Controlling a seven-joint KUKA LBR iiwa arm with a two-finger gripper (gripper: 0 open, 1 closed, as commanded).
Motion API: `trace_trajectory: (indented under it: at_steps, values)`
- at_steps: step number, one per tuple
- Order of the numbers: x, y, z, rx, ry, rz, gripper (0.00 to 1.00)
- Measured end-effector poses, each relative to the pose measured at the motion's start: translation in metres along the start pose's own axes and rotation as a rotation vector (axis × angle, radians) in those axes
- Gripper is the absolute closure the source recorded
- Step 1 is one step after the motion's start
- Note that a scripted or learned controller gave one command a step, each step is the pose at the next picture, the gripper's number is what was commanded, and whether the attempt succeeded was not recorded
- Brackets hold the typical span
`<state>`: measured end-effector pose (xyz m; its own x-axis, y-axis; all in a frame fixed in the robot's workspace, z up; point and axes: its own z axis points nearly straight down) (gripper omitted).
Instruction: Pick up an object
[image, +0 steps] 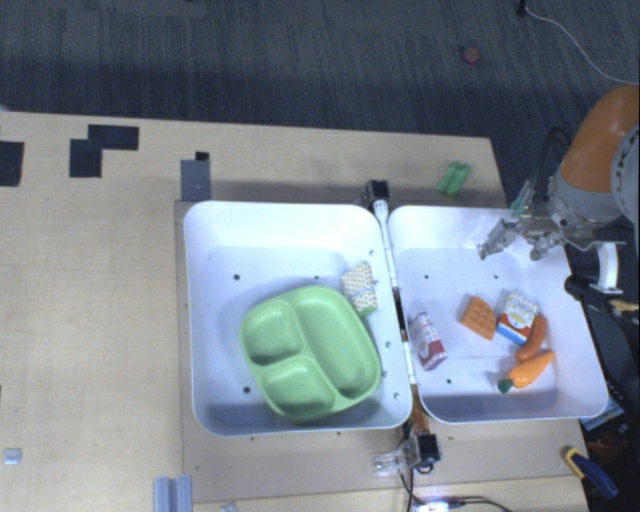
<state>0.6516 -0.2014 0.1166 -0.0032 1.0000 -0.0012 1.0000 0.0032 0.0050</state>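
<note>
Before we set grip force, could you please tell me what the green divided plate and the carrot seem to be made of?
The green divided plate looks like moulded plastic with a smooth, slightly matte finish: one even pale colour, rounded compartment walls, soft highlights. The carrot looks like a toy, probably plastic or rubber, given its uniform orange colour and smooth surface; at this size I cannot tell which.

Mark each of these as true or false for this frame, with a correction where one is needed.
1. The green divided plate lies in the left bin. True.
2. The gripper holds the carrot. False: the carrot lies on the right bin floor.
3. The orange cracker is in the right bin. True.
4. The gripper is over the left bin. False: it is over the right bin's upper right part.
</note>
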Motion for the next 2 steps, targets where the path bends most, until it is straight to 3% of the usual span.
trace_trajectory:
  at_steps: [1,2]
  values:
    - [0.030,-0.076,0.030,0.000,0.000,0.002,0.00]
    - [0.030,-0.073,0.018,-0.007,-0.001,0.001,1.00]
